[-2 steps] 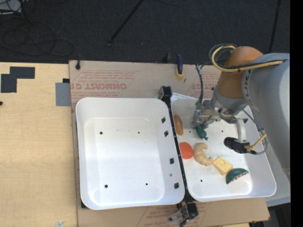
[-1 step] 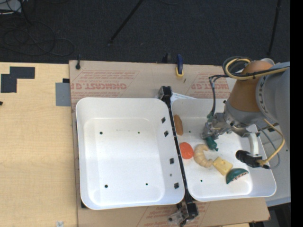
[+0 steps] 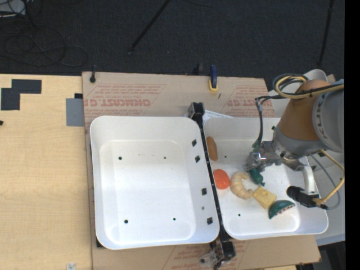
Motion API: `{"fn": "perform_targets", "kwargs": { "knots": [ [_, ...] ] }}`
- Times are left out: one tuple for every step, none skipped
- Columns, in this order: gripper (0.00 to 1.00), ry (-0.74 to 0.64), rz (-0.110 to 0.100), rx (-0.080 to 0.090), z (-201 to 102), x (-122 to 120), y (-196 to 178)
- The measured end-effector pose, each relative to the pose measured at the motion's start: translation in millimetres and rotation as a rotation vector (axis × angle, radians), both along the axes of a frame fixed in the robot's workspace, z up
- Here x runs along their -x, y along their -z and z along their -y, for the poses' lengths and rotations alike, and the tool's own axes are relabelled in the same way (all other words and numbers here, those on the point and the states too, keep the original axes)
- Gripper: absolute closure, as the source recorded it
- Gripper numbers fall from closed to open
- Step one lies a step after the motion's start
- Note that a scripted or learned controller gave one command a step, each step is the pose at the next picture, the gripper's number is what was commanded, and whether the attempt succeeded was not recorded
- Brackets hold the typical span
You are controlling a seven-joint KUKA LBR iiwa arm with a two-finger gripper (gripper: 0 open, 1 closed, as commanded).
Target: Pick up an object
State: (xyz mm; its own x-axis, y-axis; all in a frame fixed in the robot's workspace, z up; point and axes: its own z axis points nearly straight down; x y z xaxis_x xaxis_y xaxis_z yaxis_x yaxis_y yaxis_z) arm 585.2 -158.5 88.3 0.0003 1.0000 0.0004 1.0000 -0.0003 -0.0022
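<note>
camera view: looking down at a slant on a cardboard-covered bench point(image 3: 140, 94) carrying two shallow white bins side by side. left bin point(image 3: 101, 151) bare of loose things. right bin point(image 3: 236, 134) holding the lot: a brown oblong piece point(image 3: 211, 148) against the divider, an orange rounded piece point(image 3: 221, 179) just below it, a pale curved piece point(image 3: 241, 185) like a croissant or shrimp beside that, a yellow block point(image 3: 264, 197) touching its lower end, and a green wedge point(image 3: 280, 208) with a dark edge near the bin's lower right.

grey arm point(image 3: 332, 120) with orange band point(image 3: 301, 114) reaching in from the right, gripper point(image 3: 257, 167) low over the middle of the right bin, just above the pale curved piece and the yellow block. a small teal shape at the tip, unclear whether part of the tool or a loose thing. cannot tell how the tip is set from this angle; nothing plainly held.

judged step: the approach or descent onto a target, probably the pale curved piece or the yellow block, both directly under the tip. pick not yet made. next move calls for settling on one piece, lowering squarely over it, closing and lifting straight up; crowding of the pale piece against the block risks a glancing or double contact.
</note>
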Motion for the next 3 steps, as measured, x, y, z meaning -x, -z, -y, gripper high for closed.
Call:
{"fn": "perform_targets", "kwargs": {
  "knots": [
    [1.0,-0.001,0.003,0.002,29.8,-32.9,0.3],
    [1.0,-0.006,0.002,0.0,33.9,-42.3,0.4],
    [1.0,-0.001,0.003,0.0,27.7,-59.3,0.3]
  ]
}}
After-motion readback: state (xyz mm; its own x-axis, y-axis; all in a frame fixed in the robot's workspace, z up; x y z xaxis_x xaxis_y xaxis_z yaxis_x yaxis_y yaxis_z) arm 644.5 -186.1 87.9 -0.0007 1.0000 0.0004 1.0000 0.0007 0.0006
